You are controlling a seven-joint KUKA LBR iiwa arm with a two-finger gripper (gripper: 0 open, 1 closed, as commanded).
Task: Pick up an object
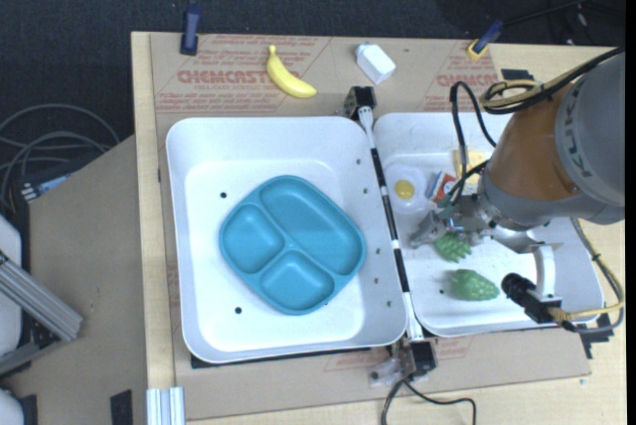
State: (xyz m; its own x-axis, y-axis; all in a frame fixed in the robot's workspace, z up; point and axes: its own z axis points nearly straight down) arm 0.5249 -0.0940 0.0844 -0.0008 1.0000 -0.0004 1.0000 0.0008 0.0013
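Green toys [453, 246], two of them, sit in the right bin [586, 289], one just under the gripper [449, 219] (grip state: can't tell). One blue tray [290, 242] left of that bin.

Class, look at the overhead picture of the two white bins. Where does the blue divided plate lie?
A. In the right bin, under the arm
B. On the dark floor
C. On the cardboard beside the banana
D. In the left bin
D: the blue divided plate lies flat inside the left bin, while the arm reaches over the right bin.
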